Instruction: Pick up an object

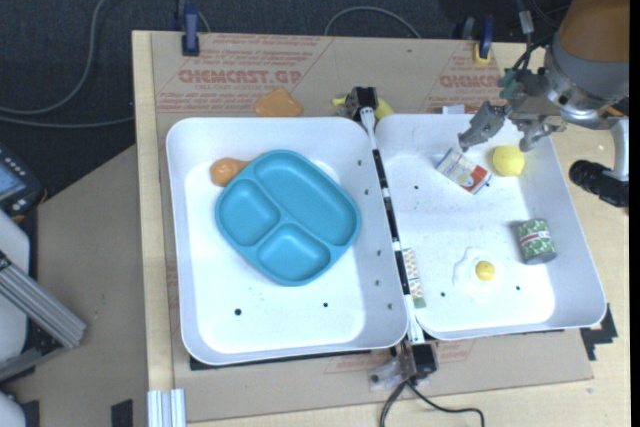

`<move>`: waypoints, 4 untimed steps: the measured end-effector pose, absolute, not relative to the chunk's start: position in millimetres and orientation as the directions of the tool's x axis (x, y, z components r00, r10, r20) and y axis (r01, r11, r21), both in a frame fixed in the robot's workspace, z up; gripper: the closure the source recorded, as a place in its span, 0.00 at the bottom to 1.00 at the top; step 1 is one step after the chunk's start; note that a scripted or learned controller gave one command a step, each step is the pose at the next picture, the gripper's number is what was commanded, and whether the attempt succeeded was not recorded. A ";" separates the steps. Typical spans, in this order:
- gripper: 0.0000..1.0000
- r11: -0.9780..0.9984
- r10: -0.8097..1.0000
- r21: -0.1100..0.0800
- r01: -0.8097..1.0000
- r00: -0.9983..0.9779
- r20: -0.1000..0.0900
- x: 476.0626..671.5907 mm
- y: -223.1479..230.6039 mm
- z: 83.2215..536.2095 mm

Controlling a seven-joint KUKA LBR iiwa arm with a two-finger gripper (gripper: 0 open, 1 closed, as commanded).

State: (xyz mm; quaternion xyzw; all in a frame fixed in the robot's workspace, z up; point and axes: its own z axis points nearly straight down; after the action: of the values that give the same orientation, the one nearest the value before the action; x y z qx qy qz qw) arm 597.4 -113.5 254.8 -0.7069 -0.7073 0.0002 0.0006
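Note:
My gripper [506, 133] hangs over the far part of the right bin [570, 215], its two fingers spread wide and open with nothing between them. One finger [480, 127] points down toward a small white and red carton [462, 170] lying tilted on the bin floor. Just below the other finger lies a yellow lemon [508, 160]. A green can [535, 240] lies on its side nearer the right wall. A fried egg toy [478, 270] rests near the front.
The left bin [190, 245] holds a blue divided plate [288, 215] and a small orange piece [227, 171] beside it. An orange object [278, 102] and a yellow and black clamp [360, 100] sit on the board behind the bins.

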 end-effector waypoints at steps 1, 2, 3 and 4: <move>0.00 -0.004 1.000 -0.006 1.000 0.004 0.000 616.4 -173.2 181.9; 0.00 0.001 1.000 0.000 1.000 -0.001 0.001 643.1 -198.8 104.5; 0.00 -0.002 1.000 -0.006 1.000 0.002 0.003 599.7 -185.1 83.4; 1.00 -0.001 1.000 0.002 1.000 0.001 -0.001 602.6 -185.9 95.4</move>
State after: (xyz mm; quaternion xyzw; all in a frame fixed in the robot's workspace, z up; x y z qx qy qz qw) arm 602.6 -185.9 95.4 -0.7076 -0.7066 -0.0004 -0.0009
